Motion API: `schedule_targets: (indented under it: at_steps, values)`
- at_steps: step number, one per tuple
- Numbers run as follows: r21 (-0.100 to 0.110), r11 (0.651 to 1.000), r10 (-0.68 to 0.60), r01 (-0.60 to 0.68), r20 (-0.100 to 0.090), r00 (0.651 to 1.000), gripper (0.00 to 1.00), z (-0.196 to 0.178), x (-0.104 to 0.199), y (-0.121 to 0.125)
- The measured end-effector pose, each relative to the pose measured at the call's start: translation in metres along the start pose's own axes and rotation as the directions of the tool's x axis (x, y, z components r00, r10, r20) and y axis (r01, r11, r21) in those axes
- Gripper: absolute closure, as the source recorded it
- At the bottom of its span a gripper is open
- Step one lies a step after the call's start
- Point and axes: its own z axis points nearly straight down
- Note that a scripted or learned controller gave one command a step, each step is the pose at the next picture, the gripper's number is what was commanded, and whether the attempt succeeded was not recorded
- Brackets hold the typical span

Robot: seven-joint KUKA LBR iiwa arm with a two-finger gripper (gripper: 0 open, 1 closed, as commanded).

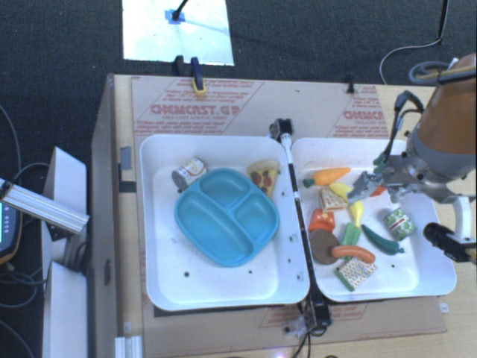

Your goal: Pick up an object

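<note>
My gripper [375,187] hangs low over the upper middle of the right bin [436,274], below the grey arm with its orange band. Under and around it lie toy foods: an orange carrot [328,175], a yellow piece [340,190], a sandwich wedge [330,200] and a yellow banana-like piece [357,213]. A small red item [378,192] peeks out right at the gripper; whether it is held is unclear. A green-and-white can [397,223] lies just below the gripper to the right.
The right bin also holds a red pepper [321,220], a brown patty [323,246], a sausage [353,253], a dark green cucumber [381,239] and a small box [355,273]. In the left bin [168,274] are a blue divided plate [226,216], a can [189,173] and a pizza slice [262,176].
</note>
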Motion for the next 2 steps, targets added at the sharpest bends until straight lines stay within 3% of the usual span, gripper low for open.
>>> schedule_targets:
  at_steps: [1,2]
  values:
    - [0.003,1.0,0.001,-0.001,0.0,1.0,0.0,0.157,-0.003,0.075]
    - [-0.002,1.0,-0.001,0.001,0.0,1.0,0.0,0.159,0.007,0.12]
